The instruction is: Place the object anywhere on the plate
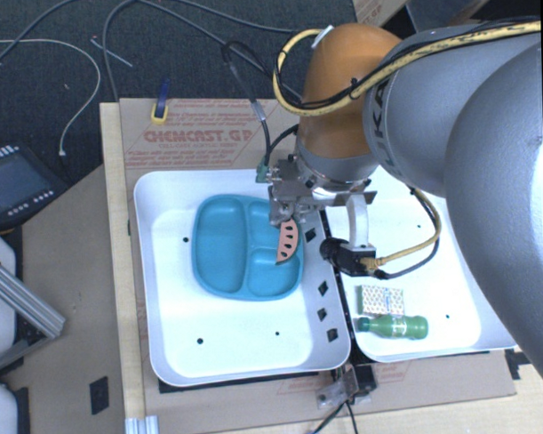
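You see the grey arm with its orange band [348, 67] reaching in from the right over the two shallow white bins. The pincer [287, 222] hangs over the right edge of the blue two-compartment plastic plate [228, 249] in the left bin [167, 286], with a flat salmon-pink piece marked with dark spots [287, 242] between its fingers, hanging over the plate's right compartment. In the right bin [452, 294] lie a small green bottle [395, 325] and, just beside it, a white patterned packet [381, 298].
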Tool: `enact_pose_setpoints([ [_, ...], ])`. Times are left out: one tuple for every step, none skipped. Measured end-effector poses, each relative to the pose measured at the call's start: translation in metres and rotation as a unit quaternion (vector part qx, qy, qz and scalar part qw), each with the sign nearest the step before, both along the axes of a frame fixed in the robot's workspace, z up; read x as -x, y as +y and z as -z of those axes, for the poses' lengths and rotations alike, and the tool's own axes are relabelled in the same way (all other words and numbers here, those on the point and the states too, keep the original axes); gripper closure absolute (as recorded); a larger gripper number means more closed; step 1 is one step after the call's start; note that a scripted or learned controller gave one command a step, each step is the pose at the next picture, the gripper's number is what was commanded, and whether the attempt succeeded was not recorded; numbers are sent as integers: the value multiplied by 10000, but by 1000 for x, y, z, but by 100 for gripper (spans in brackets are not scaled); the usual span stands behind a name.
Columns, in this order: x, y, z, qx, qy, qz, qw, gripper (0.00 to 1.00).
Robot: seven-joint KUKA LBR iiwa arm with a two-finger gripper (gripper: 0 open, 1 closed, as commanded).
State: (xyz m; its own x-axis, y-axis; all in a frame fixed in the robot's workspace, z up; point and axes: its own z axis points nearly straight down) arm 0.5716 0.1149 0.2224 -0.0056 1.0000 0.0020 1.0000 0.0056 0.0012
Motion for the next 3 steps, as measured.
enact_pose_setpoints([
  [-6,48,-11,2,-2,9,10000,100],
  [-13,80,-5,3,3,11,10000,100],
  [-13,78,-6,8,6,19,10000,0],
])
